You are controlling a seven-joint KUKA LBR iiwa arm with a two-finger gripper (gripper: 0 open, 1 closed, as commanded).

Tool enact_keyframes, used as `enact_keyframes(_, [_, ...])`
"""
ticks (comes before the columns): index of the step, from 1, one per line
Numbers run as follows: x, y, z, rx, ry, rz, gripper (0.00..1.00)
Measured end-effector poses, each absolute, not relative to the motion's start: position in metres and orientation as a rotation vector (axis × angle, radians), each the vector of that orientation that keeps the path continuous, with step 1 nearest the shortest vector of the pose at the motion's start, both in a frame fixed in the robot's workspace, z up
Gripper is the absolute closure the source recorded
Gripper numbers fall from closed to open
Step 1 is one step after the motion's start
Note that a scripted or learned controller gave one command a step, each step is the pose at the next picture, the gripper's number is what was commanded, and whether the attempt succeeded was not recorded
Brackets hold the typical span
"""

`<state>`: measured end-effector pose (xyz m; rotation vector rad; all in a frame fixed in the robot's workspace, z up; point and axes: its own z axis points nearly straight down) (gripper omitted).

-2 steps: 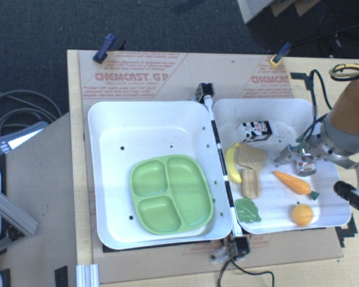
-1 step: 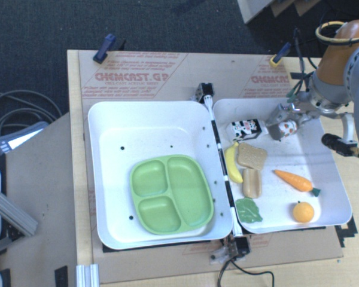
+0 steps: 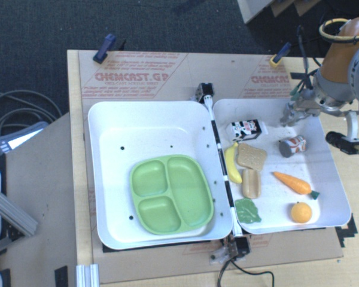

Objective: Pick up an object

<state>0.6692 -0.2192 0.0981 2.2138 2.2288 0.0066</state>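
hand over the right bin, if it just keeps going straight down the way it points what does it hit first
Probably the bare floor of the right bin near its far corner. The hand points down, and the closest item, a small grey-and-brown object, lies a little nearer the camera. Depth is hard to judge from this slant.

A brown cardboard sheet (image 3: 137, 76) printed with red lettering lies beneath the bins. Blue clamps (image 3: 103, 48) grip its far edge. Grey cables (image 3: 18, 109), possibly power leads, coil at left.
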Motion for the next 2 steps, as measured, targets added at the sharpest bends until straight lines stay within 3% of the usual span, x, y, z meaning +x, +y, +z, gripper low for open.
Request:
enact_keyframes(1, [0.669, -0.216, 0.097, 2.218, 2.236, 0.011, 0.00])
enact_keyframes(2, [0.626, -0.165, 0.084, 2.221, 2.224, 0.000, 0.00])
